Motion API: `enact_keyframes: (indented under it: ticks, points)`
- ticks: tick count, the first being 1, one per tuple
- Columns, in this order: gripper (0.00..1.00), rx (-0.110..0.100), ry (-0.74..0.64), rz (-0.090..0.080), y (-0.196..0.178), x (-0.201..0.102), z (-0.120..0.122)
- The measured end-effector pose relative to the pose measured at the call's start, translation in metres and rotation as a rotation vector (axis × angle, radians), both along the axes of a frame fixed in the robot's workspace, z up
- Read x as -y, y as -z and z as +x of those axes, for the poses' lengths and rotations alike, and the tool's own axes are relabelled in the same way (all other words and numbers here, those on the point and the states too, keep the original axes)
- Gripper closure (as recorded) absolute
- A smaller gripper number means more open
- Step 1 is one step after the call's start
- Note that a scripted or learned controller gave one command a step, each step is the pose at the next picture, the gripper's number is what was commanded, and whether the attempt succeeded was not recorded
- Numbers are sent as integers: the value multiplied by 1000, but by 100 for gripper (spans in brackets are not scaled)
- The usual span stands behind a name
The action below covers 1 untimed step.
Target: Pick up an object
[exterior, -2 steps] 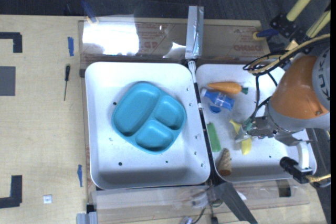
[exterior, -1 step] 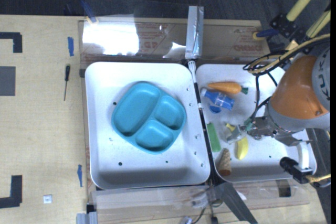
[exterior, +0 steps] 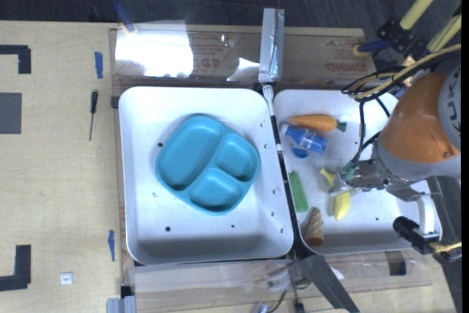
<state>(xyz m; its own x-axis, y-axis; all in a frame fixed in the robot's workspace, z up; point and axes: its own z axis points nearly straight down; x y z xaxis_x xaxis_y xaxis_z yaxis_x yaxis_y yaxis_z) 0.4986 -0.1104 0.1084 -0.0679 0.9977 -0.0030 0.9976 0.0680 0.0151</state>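
From my station I see the two white bins side by side on the bench. The left bin point(exterior: 139, 157) holds a blue divided plate point(exterior: 208, 162), which has three compartments and lies a little turned, about in the middle of the bin floor.

The right bin point(exterior: 366, 227) holds the small objects. At its far side lies an orange carrot point(exterior: 314, 122), with its length going left to right. Just near of it, almost touching, is a blue cup point(exterior: 305, 141) lying on its side. Along the left wall of this bin lies a green stick point(exterior: 298, 190), and at the near left corner I see a brown cone-shaped object point(exterior: 314, 225). A yellow object point(exterior: 341, 205), perhaps a banana or a pepper, lies in the middle of the bin floor.

The arm point(exterior: 418, 124) comes in from the right, with its orange band above the right side of this bin. The gripper point(exterior: 344, 179) is low over the bin, just at the far end of the yellow object, and a small yellow piece point(exterior: 327, 175) shows at its left. Whether the hand is released or clenched I cannot tell, because the wrist covers it.
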Motion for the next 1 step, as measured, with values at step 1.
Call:
enact_keyframes:
  ticks: [1]
  points:
    - [100, -8, 60, 5, -142, -74, 33]
